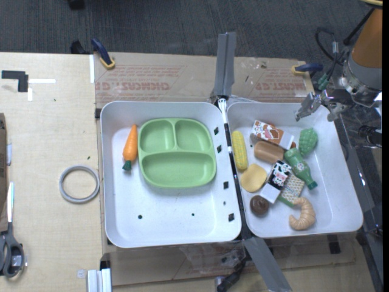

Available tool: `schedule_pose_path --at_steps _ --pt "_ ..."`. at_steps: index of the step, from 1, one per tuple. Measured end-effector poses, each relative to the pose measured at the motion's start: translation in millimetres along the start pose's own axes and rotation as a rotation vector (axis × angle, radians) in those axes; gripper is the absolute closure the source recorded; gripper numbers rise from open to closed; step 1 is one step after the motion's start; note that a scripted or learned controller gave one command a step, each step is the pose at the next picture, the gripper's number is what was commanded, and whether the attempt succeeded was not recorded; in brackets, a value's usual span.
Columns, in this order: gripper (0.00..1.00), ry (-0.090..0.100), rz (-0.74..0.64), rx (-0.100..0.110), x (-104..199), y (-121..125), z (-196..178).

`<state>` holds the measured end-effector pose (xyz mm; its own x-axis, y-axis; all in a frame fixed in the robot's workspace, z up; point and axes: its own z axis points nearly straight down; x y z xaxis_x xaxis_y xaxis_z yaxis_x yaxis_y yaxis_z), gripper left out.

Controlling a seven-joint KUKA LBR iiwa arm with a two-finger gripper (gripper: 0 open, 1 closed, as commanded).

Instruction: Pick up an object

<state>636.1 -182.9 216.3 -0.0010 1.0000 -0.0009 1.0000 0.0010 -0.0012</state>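
Camera view: end effector (317, 104), fingers spread and holding nothing, hovers above the right bin's (340, 163) far corner.

floor (152, 11): dark grey carpet | bench (48, 139): pale wood

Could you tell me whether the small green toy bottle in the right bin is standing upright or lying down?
Lying down. The small green toy bottle rests on its side on the right white bin's floor, beside the tan toy croissant.
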Motion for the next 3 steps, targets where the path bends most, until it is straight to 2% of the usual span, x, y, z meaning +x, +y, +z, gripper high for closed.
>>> schedule_pose_path --at_steps 1,2,3 --pt "0.00 0.000 0.088 0.001 -29 -10 79" --pt "0.00 0.007 0.019 0.000 -25 -18 125" --pt "1.00 0.003 0.018 -0.001 -26 -18 115"
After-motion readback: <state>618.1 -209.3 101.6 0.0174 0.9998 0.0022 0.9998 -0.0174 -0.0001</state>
